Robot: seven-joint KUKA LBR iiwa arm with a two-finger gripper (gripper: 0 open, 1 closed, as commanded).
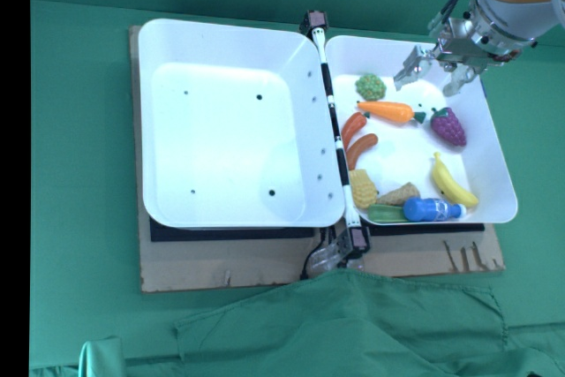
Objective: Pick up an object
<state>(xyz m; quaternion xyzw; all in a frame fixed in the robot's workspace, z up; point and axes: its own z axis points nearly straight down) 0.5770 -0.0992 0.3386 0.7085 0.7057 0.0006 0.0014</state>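
Note:
My gripper hangs above the far part of the right bin, its two fingers spread open with nothing between them. Below it lie toy foods. A green broccoli sits at the far left. An orange carrot lies just below and left of the gripper. A purple grape bunch rests to the right. Two sausages lie by the left wall. A yellow banana, a corn cob, a tan piece, a green vegetable and a blue bottle crowd the near edge.
The left bin adjoins the right one along a black-and-white divider bar. Both stand on a cardboard sheet over green cloth. Folded green fabric lies at the near side.

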